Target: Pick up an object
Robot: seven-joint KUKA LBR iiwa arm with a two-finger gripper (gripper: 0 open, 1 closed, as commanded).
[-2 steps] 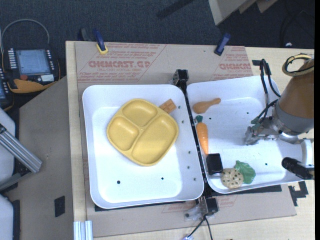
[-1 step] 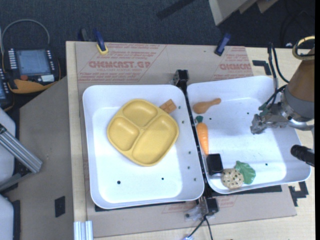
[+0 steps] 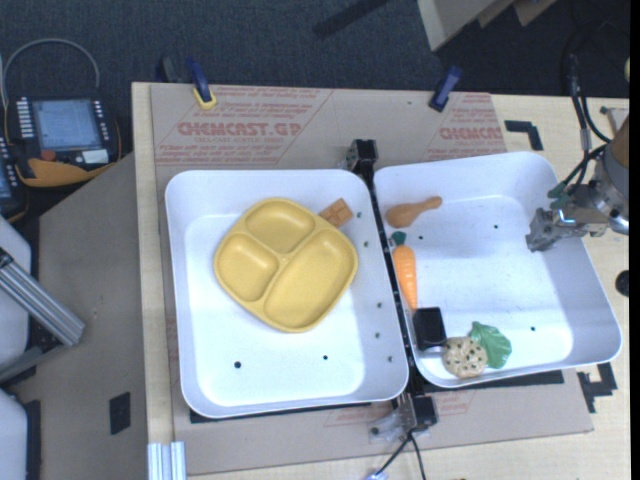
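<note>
Pincer (image 3: 541,230) hung over the right bin's (image 3: 560,298) far right side, nothing between its fingers as far as I could see, but honestly couldn't tell if they were spread or pressed together. Carrot (image 3: 404,276) lay along that bin's left wall, drumstick (image 3: 413,210) just above it, cookie (image 3: 463,357) and lettuce (image 3: 492,343) near the front. Yellow divided plate (image 3: 286,264) sat in the left bin (image 3: 200,298).
</note>
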